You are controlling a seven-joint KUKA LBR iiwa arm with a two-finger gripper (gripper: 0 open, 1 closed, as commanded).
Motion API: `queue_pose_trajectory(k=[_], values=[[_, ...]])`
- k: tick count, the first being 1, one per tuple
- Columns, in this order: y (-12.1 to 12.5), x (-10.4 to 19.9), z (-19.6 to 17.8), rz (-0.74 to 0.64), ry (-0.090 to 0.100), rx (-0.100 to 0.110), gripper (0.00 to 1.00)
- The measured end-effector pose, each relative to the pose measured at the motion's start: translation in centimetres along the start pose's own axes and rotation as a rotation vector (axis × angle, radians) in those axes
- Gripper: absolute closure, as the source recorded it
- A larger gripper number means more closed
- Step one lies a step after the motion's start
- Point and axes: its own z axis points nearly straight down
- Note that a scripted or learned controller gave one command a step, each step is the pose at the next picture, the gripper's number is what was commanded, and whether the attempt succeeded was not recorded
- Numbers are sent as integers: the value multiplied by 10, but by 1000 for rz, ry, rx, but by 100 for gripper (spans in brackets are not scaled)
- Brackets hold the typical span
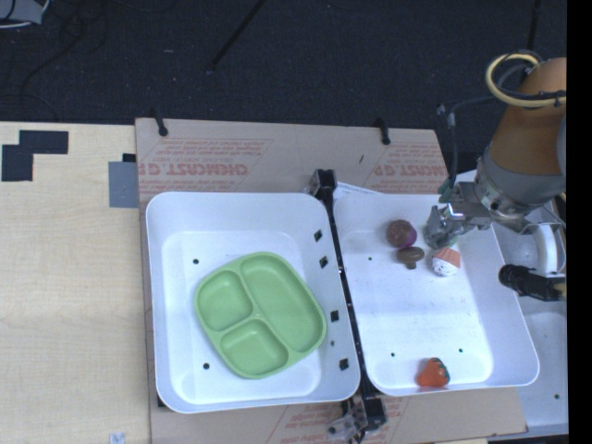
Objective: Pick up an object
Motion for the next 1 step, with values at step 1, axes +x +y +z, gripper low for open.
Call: queue_pose_trajectory(k=[1], values=[[5, 55, 8, -3, 3, 5, 100]])
